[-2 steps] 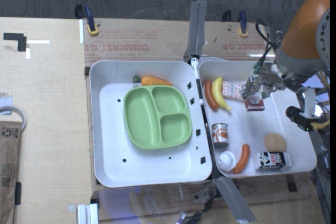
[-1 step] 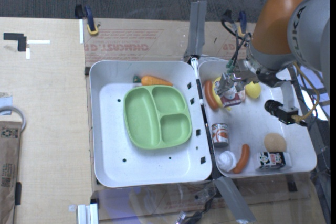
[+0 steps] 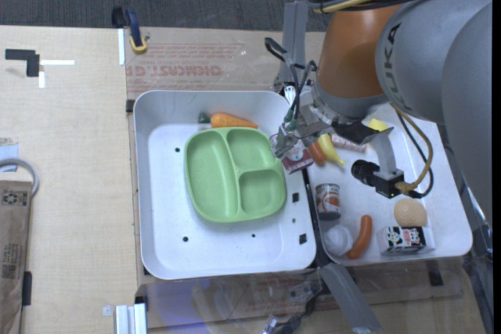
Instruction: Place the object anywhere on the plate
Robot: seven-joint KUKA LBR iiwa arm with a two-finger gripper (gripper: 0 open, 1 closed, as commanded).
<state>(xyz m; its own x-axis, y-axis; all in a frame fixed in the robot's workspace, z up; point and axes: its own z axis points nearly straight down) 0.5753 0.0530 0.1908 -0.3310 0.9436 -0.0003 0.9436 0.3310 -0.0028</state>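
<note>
Sausage, cup and carton sit along the right bin's near edge, can by its left wall. Green plate lies mid left bin, carrot at its far edge. Gripper hangs over the wall between bins; open or clenched, cannot tell. Likely object: a small packet just under it, touching the plate's right rim. Looks light, flat, maybe slippery; best pinched across its narrow sides.

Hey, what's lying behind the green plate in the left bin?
A carrot lies behind the green plate, against the left bin's far wall, orange with a green tip. Its lower edge is hidden by the plate's rim. The hand hangs at the plate's right.
</note>
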